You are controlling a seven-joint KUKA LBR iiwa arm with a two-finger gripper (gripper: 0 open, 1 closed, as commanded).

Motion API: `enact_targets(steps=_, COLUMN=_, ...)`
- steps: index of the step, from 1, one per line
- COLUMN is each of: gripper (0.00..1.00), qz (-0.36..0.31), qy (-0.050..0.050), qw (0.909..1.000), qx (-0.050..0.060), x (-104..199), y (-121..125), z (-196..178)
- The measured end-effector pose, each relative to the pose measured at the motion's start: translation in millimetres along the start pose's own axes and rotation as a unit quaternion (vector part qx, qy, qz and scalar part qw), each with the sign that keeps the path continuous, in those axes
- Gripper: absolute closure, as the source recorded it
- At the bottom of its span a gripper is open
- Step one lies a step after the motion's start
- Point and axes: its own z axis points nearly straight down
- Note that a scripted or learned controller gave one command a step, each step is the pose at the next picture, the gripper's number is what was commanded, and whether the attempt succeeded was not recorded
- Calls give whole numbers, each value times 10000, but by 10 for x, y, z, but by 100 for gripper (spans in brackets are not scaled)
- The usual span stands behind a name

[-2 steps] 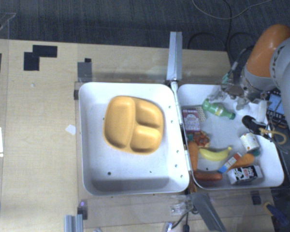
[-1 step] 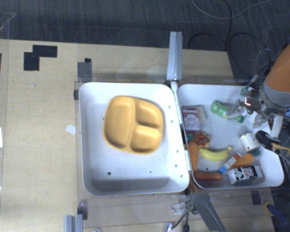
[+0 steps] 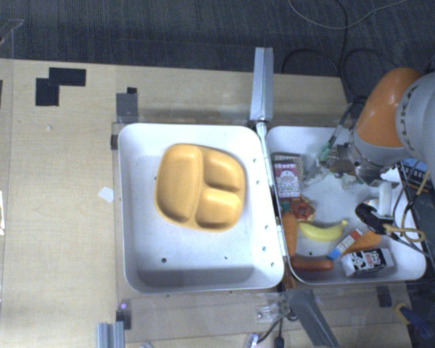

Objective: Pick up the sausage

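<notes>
On the pale wooden bench (image 3: 58, 216), two white bins (image 3: 134, 216); whether the fingers (image 3: 332, 158) are apart is unclear.

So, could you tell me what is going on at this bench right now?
The grey arm reaches in over the right bin, its gripper poised above the bin's far part. The sausage it is meant to pick up lies untouched at the near edge, beside a banana and a carrot. The left bin holds a yellow divided tray.

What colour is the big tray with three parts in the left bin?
The tray is yellow, a bit orange, plain with no pattern. It shows best in the camera view.
</notes>
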Motion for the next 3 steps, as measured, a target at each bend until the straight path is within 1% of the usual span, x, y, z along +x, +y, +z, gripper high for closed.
enact_targets(steps=1, gripper=0, qz=-151, qy=-16, qw=9999, qx=-24, x=273, y=-465, z=-21)
enact_targets(steps=2, gripper=0, qz=51, qy=2, qw=10000, qx=-30, x=324, y=-970, z=-25)
enact_targets(steps=3, gripper=0, qz=1220, qy=20, qw=9925, qx=-53, x=346, y=-1148, z=-26)
